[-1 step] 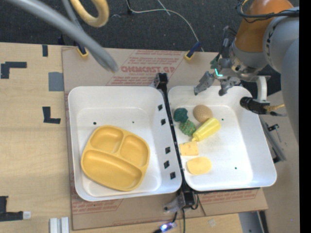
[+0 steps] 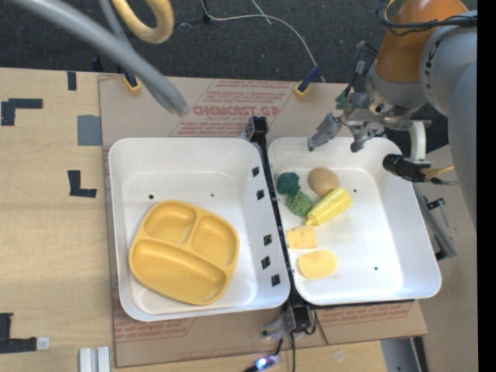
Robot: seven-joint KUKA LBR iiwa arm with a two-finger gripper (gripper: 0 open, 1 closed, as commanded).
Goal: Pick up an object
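Observation:
The right bin [image 2: 403, 239] holds several toy foods: a brown potato [image 2: 323, 180], a green broccoli piece [image 2: 294, 193], a yellow mustard bottle [image 2: 330, 206] lying on its side, a pale yellow wedge [image 2: 302, 238] and a yellow round slice [image 2: 318, 264]. My gripper [image 2: 339, 141] hangs over the bin's far edge, just above and behind the potato. Its two fingers stand apart, open, with nothing between them.
The left bin [image 2: 124, 169] holds a yellow divided plate [image 2: 184, 250]. A black divider [image 2: 266, 200] with clips runs between the bins. A grey hose [image 2: 101, 37] and a yellow loop [image 2: 143, 2] hang over the far left. The arm's body [image 2: 434, 53] fills the upper right.

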